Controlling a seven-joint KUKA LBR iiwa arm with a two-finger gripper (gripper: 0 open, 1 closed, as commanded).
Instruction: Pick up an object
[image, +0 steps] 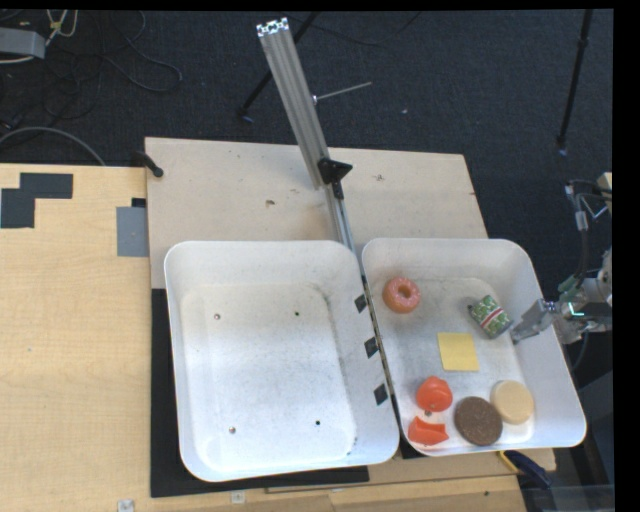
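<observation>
At the left of the frame, the left bin (190, 300): only a bare white floor with a few dark specks. No task thing there to be taken.

Past the middle divider, the right bin (545, 300), with seven small things on its floor. Nearest the divider, in the upper part, a pink-orange ring like a doughnut (402, 295). Below it, near the lower rim, a round red piece (433, 393) and just under it a red-orange wedge (428, 432), close together, perhaps touching. In the middle, a flat yellow square (458, 351), apart from the others. Lower right, a dark brown disc (478, 420) touching a cream disc (512, 402).

Toward the upper right of the bin, a small green crumpled packet (490, 315), long axis slanted from upper left to lower right.

At the right rim, the gripper (528, 326), reaching in over the bin wall from the frame's right. Too small and blurred to tell if wide or narrow; nothing seen held in it.

Judged as the likely target: the green packet, just beside the gripper tip, to the left of it and slightly above in the frame, far nearer than any other thing. Calls for a short move leftward, with the closing direction set across the packet's slanted long axis.
</observation>
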